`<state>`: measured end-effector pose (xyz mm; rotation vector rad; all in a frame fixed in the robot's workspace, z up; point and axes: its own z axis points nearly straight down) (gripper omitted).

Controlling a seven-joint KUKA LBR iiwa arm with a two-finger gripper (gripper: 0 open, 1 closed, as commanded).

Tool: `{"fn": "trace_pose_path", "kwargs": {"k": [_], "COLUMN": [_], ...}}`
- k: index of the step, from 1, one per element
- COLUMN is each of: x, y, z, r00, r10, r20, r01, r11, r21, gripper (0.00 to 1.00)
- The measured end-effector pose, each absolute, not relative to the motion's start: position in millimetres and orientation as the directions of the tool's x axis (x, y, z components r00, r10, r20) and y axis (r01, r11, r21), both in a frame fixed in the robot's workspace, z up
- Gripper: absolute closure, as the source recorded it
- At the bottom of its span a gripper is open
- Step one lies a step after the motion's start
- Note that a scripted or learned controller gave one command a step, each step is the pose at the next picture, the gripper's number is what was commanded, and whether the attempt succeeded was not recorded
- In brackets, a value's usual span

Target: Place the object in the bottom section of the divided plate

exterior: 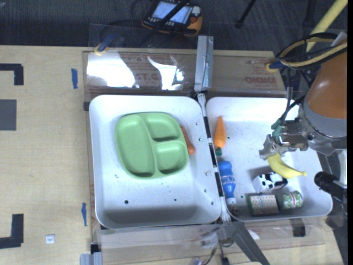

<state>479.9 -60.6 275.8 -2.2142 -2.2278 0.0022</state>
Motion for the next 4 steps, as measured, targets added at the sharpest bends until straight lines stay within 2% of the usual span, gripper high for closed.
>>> {"fn": "trace_pose_path", "kwargs": {"k": [1, 2, 3, 4], "x": [481.3, 517.8, 599.3, 554.5], "y": [3, 61, 114, 120], "z": [298, 255, 208, 222], "r00": [-0.08, -0.057, -0.259, 0.069], "r10": [0.997, 0.998, 0.966, 0.998], "r20": [-0.001, 0.0, 0.0, 0.0], "r01": [0.997, 0.998, 0.966, 0.998], "r11": [0.08, 0.057, 0.259, -0.069], "r21": [0.001, -0.002, 0.002, -0.004], "gripper": [1.0, 1.0, 1.0, 1.0]}}
